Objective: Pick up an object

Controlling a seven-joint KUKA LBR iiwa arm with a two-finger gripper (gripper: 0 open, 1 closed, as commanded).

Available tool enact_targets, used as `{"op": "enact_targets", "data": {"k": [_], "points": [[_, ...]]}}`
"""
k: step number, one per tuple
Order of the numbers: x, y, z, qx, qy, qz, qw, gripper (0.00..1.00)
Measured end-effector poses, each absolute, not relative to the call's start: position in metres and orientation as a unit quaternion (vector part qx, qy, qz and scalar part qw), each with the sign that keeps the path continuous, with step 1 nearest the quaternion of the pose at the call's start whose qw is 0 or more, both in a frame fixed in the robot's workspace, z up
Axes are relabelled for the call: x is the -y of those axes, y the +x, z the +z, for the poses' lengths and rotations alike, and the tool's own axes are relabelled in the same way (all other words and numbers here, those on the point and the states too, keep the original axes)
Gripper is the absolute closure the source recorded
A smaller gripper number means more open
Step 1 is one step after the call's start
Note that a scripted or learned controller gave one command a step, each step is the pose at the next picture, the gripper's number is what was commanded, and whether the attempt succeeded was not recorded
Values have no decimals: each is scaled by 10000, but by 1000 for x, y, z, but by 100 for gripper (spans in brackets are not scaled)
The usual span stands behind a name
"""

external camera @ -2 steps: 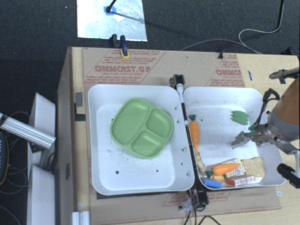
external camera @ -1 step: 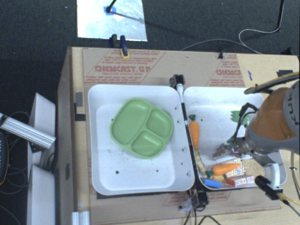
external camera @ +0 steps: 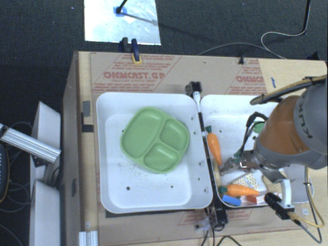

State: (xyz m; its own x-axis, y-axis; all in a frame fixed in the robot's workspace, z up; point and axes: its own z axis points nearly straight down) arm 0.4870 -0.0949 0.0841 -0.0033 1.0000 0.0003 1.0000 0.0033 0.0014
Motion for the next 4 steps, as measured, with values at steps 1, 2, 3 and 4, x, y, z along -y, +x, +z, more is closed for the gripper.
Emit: {"op": "enact_targets", "data": {"k": [1,2,3,4], "points": [[84,487,84,-7077,7066,2,22,0],[84,488,95,-7084,7058,15,26,100],[47,571,185,-7089,7053,18,16,100],[48,570,184,-7087,7055,3,7,0]]}}
